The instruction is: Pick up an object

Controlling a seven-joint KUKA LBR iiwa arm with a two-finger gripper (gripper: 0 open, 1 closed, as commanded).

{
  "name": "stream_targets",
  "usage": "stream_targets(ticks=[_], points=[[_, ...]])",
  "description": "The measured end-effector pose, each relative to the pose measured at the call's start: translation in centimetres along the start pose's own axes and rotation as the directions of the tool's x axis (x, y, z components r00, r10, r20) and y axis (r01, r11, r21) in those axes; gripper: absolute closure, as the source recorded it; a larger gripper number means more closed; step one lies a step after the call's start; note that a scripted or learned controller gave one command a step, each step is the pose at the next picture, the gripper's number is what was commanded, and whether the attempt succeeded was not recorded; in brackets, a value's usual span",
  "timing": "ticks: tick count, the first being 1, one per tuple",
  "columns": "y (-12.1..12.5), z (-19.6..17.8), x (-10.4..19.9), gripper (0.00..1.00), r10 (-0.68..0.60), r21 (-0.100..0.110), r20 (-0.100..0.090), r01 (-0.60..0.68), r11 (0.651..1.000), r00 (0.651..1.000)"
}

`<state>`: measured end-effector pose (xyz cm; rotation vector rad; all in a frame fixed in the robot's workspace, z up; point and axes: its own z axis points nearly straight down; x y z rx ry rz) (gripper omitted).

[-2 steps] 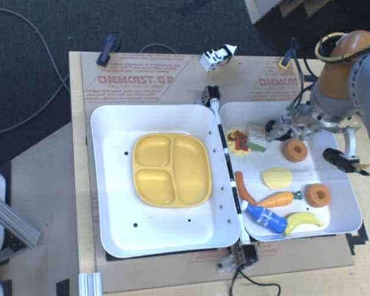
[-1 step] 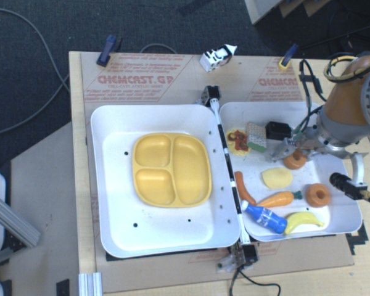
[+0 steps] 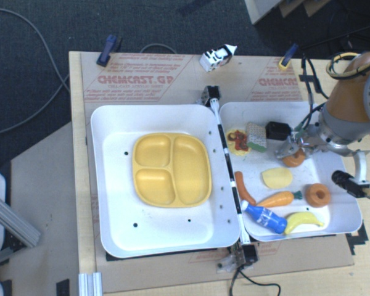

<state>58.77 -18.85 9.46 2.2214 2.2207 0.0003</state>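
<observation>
My gripper (image 3: pixel 294 148) is low in the right bin (image 3: pixel 348 217), at its upper middle, directly over a small orange-brown toy (image 3: pixel 295 160) and touching or nearly touching it. That toy rests on the bin floor and is partly hidden by the gripper. A black block (image 3: pixel 277 130) lies just left of the gripper. Below it sit a pale yellow piece (image 3: pixel 277 177), a donut (image 3: pixel 318 195), a carrot (image 3: pixel 276 199), a red sausage (image 3: pixel 244 188), a blue bottle (image 3: pixel 266 218) and a banana (image 3: pixel 303 222).
A red-and-yellow toy (image 3: pixel 237 139) and a grey-green piece (image 3: pixel 256 137) lie at the right bin's upper left. The left bin (image 3: pixel 111 165) holds a yellow divided plate (image 3: pixel 171 168). The grey arm (image 3: pixel 348 113) with its orange band comes in from the right.
</observation>
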Motion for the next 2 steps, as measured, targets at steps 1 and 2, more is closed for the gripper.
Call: stream_targets(ticks=[1,2], points=[[4.4,1.0,8.0,1.00,-0.002,0.000,-0.001,0.002,1.000,1.000],[0.1,-9.1,14.2,1.00,-0.002,-0.001,-0.001,0.002,1.000,1.000]])
